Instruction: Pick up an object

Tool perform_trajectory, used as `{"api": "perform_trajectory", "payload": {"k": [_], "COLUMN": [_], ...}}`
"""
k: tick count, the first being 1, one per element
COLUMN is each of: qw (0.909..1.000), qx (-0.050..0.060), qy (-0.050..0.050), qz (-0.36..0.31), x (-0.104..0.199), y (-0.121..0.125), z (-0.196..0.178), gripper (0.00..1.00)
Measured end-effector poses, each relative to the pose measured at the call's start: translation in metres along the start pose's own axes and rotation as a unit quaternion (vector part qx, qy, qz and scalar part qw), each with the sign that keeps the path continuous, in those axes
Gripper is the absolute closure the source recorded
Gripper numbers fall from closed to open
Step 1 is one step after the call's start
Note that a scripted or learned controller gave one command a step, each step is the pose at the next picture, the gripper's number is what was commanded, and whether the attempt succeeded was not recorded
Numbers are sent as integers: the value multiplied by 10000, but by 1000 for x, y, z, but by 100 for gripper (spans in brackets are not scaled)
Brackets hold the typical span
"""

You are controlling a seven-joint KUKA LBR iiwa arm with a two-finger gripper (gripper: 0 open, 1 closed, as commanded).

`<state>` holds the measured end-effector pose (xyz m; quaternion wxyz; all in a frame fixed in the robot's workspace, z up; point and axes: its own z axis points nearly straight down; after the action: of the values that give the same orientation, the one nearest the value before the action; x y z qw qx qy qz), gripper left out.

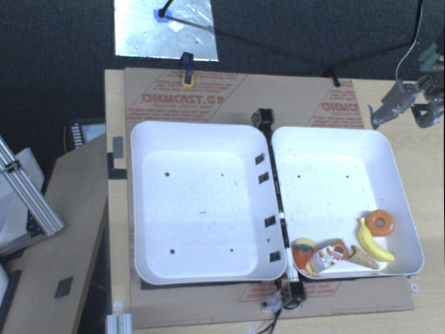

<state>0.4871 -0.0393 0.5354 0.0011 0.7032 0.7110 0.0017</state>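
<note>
The task had not visibly begun. The gripper (402, 110) hung at about two o'clock in the camera view, above the bench just past the far right corner of the right bin (327, 152), well apart from anything it could pick. Two grey fingers showed, one at the left and one at the right, with a gap between them and nothing in that gap, so the fingers stood spread and empty. Everything was still to do: travel to the things, descend, close on one and lift it.

All the things to pick lay together in the right bin at about five o'clock, crowded against its near wall. I counted five:
- one banana (373, 243), lying curved near the right wall;
- one orange ring (379, 222), like a doughnut, just beside the banana's upper end and perhaps touching it;
- one small tan cone-shaped piece (363, 258), touching or nearly touching the banana's lower side;
- one red and white packet (329, 255), just left of the cone;
- one round orange-red fruit (302, 251), at the left end of the row against the packet.

There were two white bins. The left bin (195, 207) held none of these things. The cluster being tight, a clean grasp of a single item looked hard; the ring seemed the most exposed.
</note>
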Motion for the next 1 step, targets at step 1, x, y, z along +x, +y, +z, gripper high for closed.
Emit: {"api": "perform_trajectory", "payload": {"k": [1], "qw": [10000], "qx": [3], "qy": [4], "qz": [2], "x": [59], "y": [0], "z": [0], "gripper": [0]}}
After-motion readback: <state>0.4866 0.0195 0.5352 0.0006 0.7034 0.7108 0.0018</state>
